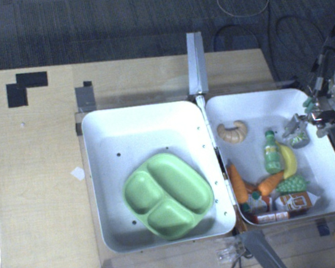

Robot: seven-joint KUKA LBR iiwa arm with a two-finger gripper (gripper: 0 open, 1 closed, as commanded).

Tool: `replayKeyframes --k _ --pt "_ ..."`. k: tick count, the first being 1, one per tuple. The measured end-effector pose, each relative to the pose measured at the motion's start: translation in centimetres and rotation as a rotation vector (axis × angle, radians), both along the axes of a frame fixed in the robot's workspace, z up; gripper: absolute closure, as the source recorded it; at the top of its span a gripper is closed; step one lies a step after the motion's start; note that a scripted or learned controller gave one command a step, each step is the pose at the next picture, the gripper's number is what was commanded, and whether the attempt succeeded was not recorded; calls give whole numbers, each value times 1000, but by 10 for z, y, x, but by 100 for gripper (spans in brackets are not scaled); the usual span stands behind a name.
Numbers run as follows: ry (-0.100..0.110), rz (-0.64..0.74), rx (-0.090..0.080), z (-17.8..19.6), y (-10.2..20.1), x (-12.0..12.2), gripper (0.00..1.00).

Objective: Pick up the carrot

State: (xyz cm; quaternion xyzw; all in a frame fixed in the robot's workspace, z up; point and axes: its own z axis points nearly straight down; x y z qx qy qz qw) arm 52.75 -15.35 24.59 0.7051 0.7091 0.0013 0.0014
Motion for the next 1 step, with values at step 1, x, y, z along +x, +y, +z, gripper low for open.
replayKeyframes --k 1 --pt "-1 334 -1 -65 55 23 0"
